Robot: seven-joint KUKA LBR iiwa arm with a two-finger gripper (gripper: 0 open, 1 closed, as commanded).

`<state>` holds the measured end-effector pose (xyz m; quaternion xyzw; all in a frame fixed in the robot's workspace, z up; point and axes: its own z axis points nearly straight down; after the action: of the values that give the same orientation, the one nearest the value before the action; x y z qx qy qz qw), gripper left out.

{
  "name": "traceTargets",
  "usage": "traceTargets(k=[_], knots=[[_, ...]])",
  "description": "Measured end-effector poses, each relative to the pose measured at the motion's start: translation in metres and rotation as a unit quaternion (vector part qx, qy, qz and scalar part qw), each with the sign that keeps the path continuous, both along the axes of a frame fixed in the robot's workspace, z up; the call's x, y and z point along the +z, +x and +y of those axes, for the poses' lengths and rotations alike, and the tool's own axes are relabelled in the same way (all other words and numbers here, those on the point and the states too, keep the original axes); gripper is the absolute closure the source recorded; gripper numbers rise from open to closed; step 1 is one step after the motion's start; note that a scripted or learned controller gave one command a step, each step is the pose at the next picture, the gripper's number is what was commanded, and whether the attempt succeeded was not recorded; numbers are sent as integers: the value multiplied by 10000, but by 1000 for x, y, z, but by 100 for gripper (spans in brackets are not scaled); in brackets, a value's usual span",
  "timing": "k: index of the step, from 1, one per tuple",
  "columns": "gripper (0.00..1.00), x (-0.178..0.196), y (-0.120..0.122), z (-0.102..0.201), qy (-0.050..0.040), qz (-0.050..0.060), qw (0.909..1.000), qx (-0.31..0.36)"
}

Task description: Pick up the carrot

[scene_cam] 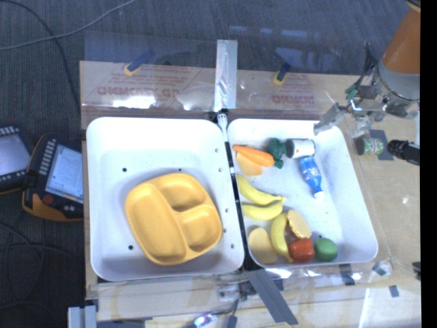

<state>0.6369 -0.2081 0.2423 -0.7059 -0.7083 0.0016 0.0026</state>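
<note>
The fingers cannot be made out well enough to say whether they stand wide or narrow: the gripper (336, 117) shows as a pale, blurred tip at the far right corner of the right bin (355, 183), just over its rim, with the grey and orange arm (403, 53) behind it toward the right edge of the scene. Nothing is seen between the fingertips. The carrot (254, 156) lies in the far left part of that same bin, close to the wall that divides the two bins, so from the gripper it is to the left and somewhat nearer. Its long axis runs roughly left to right with a slight slant, the orange body toward the dividing wall and the green top (276, 147) toward the right, pointing back at the gripper. I judge that the coming move turns on crossing the far end of the bin leftward and closing across the carrot's short width, over the far-near direction. By count: one carrot; one white and blue tube (308, 166) just right of the green top; three bananas (258, 191), two lying below the carrot and one curved nearer the front; one pale round piece (260, 244) by the near wall; one tan piece (298, 223); one red tomato (301, 250); one green lime (326, 249) beside it. The left bin (102, 183) bears one yellow divided plate (174, 216).
</note>
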Motion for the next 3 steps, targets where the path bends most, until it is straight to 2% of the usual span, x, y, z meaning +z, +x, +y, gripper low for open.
traceTargets(k=[1, 2, 3], knots=[[0, -97, 7, 81, 0, 4, 9980, 632], [0, -152, -17, 106, -16, -85, 9964, 840], [0, -63, -5, 149, -22, 4, 9963, -861]])
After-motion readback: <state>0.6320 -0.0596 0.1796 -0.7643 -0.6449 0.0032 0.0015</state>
